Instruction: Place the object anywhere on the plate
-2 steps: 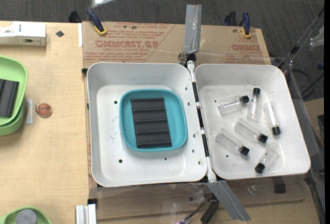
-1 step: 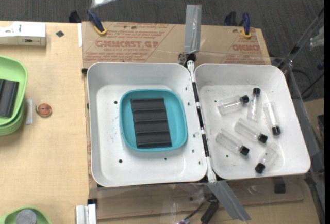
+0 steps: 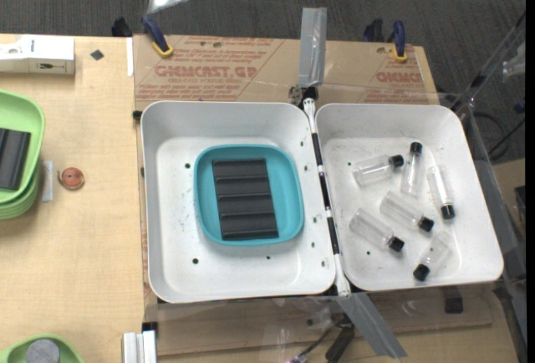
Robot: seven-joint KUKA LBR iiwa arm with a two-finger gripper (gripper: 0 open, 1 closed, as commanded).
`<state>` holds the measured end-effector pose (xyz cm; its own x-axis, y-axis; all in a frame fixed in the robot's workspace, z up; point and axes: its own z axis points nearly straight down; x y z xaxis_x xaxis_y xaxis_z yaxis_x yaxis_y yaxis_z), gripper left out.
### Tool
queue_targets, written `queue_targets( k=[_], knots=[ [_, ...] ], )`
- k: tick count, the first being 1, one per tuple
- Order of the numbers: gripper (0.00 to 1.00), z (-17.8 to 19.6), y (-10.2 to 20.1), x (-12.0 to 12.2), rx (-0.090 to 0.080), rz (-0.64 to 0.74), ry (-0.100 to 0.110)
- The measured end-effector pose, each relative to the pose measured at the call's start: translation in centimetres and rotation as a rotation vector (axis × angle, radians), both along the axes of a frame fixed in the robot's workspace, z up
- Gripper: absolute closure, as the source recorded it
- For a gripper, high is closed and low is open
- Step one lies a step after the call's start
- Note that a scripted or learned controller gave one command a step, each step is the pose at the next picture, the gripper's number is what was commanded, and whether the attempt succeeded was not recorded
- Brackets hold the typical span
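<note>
Gripper state cannot be told from this view. Right bin: six clear vials with black caps lie loose on its floor, the nearest to the divider at, others at and. Left bin: a teal plate sits centred, carrying a black ribbed insert. No vial on the plate. Judgement: the pick step is pending. The next move calls for descending on one vial, closing across its body, then carrying it over the divider.
</note>
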<state>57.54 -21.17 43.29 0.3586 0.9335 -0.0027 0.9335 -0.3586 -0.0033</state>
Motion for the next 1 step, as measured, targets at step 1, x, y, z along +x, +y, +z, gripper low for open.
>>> queue_targets(
  k=[1],
  knots=[
    [0.00,0.00,0.00,0.00,0.000,0.000,0.000]
  ],
)
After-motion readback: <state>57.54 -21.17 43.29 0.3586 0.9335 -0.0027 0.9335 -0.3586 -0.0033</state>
